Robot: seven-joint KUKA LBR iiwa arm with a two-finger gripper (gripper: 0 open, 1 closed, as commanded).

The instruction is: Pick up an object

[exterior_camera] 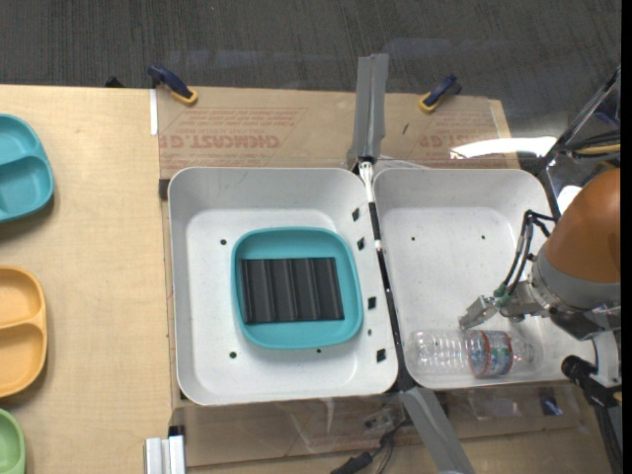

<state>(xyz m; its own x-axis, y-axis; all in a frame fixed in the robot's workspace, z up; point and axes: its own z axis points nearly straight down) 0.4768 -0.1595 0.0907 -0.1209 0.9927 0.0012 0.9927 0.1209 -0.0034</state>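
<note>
A clear plastic bottle (472, 353) with a coloured label lies on its side near the front edge of the right bin (444, 235). My gripper (491, 311) hangs just above the bottle's right half, its fingers (477, 313) spread apart with nothing between them. In the left bin (202, 265) rests a teal tray (294, 288) with a dark ribbed insert.
The arm with its orange band (592, 235) enters from the right over the right bin's edge. A teal plate (20, 176), an orange plate (18, 329) and a green one (8, 442) lie on the bench at far left. Clamps (173, 85) hold the cardboard behind the bins.
</note>
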